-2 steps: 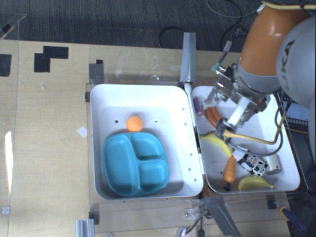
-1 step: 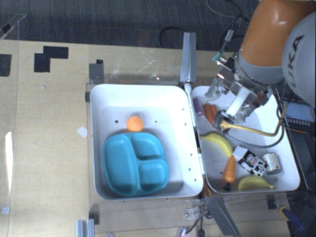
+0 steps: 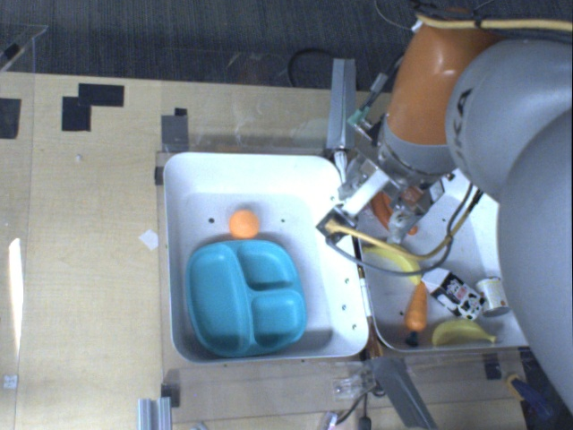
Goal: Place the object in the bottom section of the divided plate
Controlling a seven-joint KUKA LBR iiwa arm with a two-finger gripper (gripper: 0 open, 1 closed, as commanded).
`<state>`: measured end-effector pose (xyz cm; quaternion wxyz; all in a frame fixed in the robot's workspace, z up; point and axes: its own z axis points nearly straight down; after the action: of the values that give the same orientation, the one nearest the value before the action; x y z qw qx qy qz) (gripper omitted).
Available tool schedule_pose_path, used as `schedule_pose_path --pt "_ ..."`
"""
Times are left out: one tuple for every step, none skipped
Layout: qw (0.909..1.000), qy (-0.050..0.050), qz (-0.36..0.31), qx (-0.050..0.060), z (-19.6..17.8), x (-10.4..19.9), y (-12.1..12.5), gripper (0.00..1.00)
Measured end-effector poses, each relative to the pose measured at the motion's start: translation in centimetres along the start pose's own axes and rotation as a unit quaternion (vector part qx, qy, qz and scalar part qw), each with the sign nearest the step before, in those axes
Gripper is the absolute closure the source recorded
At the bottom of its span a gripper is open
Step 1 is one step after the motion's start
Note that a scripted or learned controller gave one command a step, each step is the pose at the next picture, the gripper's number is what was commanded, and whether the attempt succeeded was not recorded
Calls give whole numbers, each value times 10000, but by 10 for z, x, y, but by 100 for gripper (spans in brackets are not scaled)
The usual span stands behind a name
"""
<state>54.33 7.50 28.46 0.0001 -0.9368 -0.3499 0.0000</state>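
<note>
Entry: pick step in hand, placing not yet begun. The plate [image 3: 228, 298], blue with three sections, lies in the left bin [image 3: 179, 240] toward its near wall. One long section is seen on the view's left and two small ones on the right. The nearer small one is judged to be the bottom section [image 3: 279, 316]. All sections are bare. A ball [image 3: 243, 224], orange, is set just beyond the plate's far rim. The gripper [image 3: 398, 218] is hung over the right bin [image 3: 383, 330], close to its left wall, directly above a banana [image 3: 389, 256]. Whether it is open or closed cannot be told, and nothing is seen held in it. The object is not named by the task, so the banana beneath the gripper is judged the likeliest candidate. Also listed in that bin are a carrot [image 3: 416, 305], a second banana [image 3: 461, 332] and a small black-and-white piece [image 3: 455, 294]. Handling notes: the banana is best taken across its width at mid-length, where the curve is balanced. The descent should be kept clear of the nearby wall. The lift should be carried above both bin walls before crossing. Release should be made low over the bottom section, with the fruit aligned to that section's longer side and the ball left undisturbed.
</note>
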Motion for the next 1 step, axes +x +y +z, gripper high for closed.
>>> schedule_pose_path --pt "9963 1 -854 3 89 7 -26 0"
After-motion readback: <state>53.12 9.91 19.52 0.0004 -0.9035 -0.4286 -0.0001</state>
